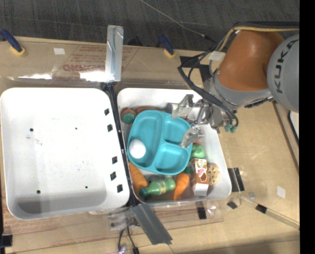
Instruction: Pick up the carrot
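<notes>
Orange carrot point(181, 185) wedged at the near end of the right bin point(224, 169), half tucked under the teal divided tray point(160, 142), so out of easy reach; claw point(192, 134) over the tray's far edge, spread unclear

We see our grey arm point(263, 62), orange-banded above the wrist, reaching in from the right over the right bin point(221, 157), its pincer point(192, 126) lowered just inside that bin's upper right part.
</notes>
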Controlling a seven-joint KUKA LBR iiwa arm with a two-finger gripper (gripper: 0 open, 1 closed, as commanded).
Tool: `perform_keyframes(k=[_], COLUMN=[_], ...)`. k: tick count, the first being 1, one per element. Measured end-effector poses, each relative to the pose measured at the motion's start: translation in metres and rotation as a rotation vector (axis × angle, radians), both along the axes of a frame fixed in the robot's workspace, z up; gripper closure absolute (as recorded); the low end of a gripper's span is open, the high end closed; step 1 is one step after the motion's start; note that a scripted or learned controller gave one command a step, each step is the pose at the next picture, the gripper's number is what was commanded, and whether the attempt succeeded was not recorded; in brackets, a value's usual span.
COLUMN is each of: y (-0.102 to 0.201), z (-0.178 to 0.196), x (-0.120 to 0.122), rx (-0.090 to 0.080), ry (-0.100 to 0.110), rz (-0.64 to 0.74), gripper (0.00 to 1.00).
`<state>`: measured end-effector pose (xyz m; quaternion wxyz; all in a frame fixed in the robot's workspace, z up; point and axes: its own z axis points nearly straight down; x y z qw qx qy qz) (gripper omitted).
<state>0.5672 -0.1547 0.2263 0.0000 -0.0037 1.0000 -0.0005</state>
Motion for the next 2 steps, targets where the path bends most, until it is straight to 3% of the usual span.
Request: perform_keyframes(k=[1, 2], y=[0.030, 0.006], z=[-0.065, -0.134], x=[-0.075, -0.078], rx=[0.003, 0.000], ry=[0.004, -0.001], rz=[0.136, 0.469], gripper=[0.00, 0.00])
